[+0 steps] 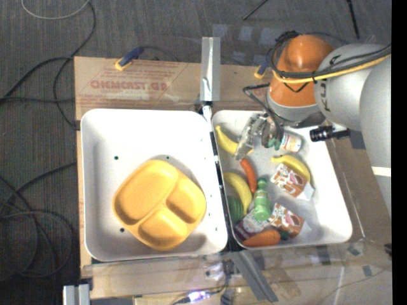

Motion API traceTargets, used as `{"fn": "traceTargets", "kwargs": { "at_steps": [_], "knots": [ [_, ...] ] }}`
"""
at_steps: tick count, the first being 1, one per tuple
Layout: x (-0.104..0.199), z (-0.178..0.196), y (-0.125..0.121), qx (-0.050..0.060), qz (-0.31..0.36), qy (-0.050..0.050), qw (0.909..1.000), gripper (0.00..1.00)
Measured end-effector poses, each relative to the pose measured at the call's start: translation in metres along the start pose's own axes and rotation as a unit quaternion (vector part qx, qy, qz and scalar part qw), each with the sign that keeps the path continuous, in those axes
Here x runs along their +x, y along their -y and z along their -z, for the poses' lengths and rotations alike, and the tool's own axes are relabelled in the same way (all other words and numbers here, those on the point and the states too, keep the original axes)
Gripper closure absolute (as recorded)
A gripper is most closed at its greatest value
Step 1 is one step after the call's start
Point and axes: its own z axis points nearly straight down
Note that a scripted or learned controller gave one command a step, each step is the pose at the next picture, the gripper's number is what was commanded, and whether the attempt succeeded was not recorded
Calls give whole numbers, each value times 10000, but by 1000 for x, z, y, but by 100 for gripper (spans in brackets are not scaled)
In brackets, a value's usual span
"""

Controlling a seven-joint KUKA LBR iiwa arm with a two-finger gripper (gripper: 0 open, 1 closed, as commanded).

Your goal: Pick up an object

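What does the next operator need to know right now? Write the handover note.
Gripper: low over the upper left part of the right bin, near a banana; nothing seen between its fingers.
Right bin: bananas, a carrot, a green bottle, snack packets, crowded together.
Left bin: a yellow divided tray.
Done: no pick visible yet.
Left: grasp one object and lift it.

Left bin (95,170): white, holds yellow divided tray (159,203). Right bin (331,215): white. Near its left wall: yellow bananas (236,186), orange carrot (248,172), green bottle (259,203). At its front edge: orange-red carrot (261,238). Toward its back: yellow banana (294,166), white-and-red printed packet (291,183). Arm (356,88): grey, orange band.
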Motion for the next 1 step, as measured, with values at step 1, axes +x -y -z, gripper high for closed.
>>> {"fn": "traceTargets", "kwargs": {
  "at_steps": [1],
  "knots": [
    [17,90,-68,25,885,-9,9961,100]
  ]
}}
